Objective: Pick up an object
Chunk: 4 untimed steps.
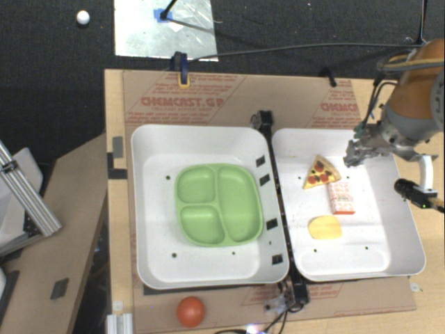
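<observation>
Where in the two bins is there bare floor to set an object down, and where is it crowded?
Right bin: bare floor along the near edge, below the yellow piece, and at the far-left corner. The middle is crowded: pizza slice, red-and-white packet, and the gripper close by. Left bin: the green divided tray fills the centre, leaving a bare border all round.

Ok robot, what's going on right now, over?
Gripper above right bin, just right of pizza slice. Nothing seen held. Small red-and-white packet and yellow piece lie close by. Path clear.
</observation>
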{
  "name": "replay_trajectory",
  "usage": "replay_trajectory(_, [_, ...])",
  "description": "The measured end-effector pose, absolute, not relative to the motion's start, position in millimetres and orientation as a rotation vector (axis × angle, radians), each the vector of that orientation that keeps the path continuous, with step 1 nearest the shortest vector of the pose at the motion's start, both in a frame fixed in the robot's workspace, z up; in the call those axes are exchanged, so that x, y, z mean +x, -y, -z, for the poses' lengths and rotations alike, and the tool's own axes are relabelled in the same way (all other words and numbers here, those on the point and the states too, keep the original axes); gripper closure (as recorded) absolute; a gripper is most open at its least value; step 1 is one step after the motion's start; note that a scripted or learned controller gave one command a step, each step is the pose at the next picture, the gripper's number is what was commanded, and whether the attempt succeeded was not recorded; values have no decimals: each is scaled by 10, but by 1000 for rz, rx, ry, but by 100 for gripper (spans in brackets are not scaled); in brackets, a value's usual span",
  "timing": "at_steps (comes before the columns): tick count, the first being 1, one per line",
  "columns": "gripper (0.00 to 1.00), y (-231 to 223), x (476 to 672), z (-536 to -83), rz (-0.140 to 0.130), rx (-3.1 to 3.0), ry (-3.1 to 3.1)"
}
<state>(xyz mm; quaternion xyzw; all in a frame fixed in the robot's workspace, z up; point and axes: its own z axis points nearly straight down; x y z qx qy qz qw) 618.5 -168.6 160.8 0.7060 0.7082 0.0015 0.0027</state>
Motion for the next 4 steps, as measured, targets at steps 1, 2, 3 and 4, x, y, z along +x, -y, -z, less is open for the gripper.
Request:
replay_trajectory(1, [100,1628,6129,-2198,-6,2211,-2223])
replay_trajectory(2, [100,1628,6140,-2293,-4,2213,-2225])
replay_trajectory(3, [100,1065,6195,-2196,-4,2210,-2232])
replay_trajectory(4, [100,599,6216,-2137,-3,2212,-2231])
